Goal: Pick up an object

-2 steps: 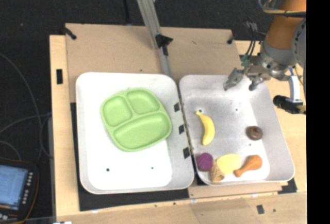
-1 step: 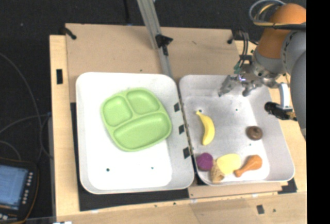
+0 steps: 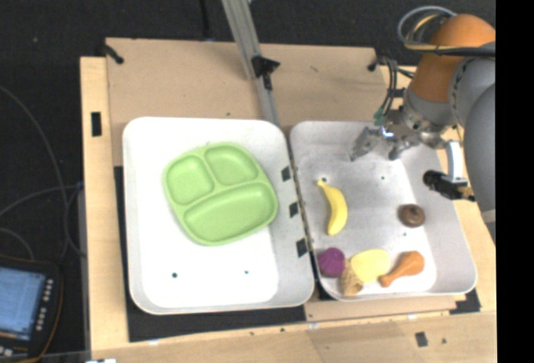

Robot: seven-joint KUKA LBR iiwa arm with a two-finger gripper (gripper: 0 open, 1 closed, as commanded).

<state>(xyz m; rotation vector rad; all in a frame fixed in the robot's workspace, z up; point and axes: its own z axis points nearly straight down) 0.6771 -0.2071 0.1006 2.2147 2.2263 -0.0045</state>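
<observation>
Drumstick [image 3: 403, 267], lemon [image 3: 370, 260], banana [image 3: 334, 207], hand [image 3: 380, 144] apart

Pretty even overhead light, and the white bins [image 3: 209, 294] come out bright, almost washed out. Floor around the table [image 3: 209, 69] is really dark, toward 9 o'clock especially. Whole frame's soft and grainy, shadows faint.
</observation>
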